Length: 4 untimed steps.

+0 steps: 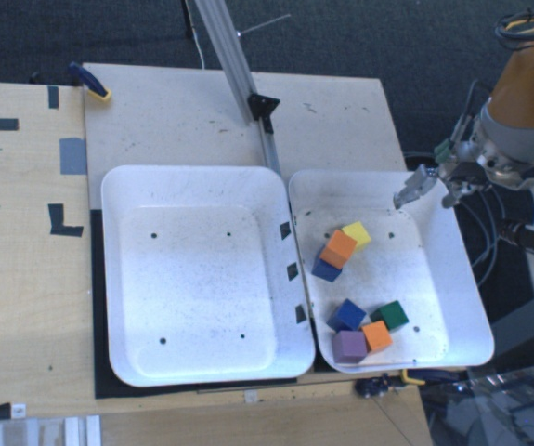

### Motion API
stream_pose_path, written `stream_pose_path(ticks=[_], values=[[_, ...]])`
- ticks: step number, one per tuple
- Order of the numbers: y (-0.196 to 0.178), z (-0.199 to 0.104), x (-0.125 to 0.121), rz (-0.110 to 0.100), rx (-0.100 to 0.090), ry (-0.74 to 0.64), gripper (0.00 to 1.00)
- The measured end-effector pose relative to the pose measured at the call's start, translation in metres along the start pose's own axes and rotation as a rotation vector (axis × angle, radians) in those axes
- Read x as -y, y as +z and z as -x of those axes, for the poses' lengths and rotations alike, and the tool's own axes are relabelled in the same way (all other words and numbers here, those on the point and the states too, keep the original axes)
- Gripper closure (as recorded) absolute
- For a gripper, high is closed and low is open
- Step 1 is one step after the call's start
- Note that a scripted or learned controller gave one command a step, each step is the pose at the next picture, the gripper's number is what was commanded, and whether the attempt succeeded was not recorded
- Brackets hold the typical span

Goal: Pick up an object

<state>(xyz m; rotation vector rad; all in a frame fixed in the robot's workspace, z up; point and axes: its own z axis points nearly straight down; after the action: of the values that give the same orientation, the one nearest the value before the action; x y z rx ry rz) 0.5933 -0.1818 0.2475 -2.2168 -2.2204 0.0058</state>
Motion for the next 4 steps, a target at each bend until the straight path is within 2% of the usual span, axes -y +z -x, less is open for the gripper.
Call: stream_pose_path(ticks=[1, 2, 3, 4], values=[[0.055, -0.009, 0.008, -0.002, -0.001, 0.000, 0.00], [0.114, -0.012, -0.001, -0.002, 0.000, -0.001, 0.00], [0.100, -0.012, -0.002, 0.004, 0.000, -0.002, 1.00], [0.056, -0.009, -0.006, 0.009, 0.001, 0.000, 1.00]])
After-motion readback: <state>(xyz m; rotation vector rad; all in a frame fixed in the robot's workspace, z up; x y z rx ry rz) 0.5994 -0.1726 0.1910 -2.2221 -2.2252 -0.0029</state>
